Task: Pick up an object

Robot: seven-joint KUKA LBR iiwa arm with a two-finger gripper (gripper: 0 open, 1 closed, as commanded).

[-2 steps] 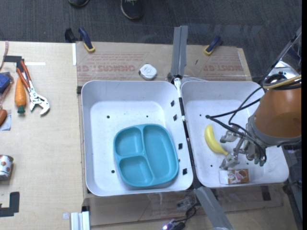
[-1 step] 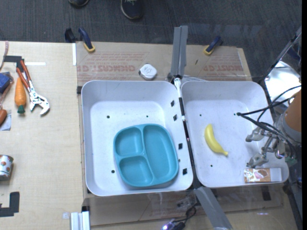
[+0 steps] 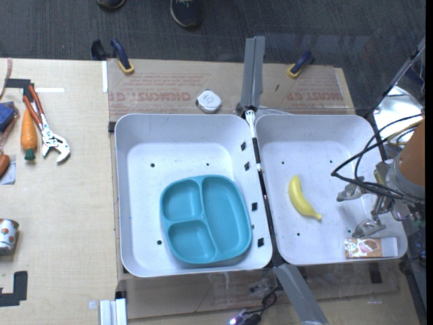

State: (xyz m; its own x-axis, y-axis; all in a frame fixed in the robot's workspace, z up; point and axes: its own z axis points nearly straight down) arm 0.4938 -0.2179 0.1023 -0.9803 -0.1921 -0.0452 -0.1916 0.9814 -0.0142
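The end effector (image 3: 365, 212) hung over the right bin (image 3: 325, 131), apparently spread and grasping nothing, between a banana (image 3: 302, 198) and a small packet (image 3: 369, 247).

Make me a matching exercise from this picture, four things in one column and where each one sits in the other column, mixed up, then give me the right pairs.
Things:
1. banana
2. divided teal plate
3. small flat packet
4. wrench

Places:
A. in the left bin
B. on the bench, left of both bins
C. near the middle of the right bin
D. at the near right corner of the right bin

Pairs: 1-C, 2-A, 3-D, 4-B
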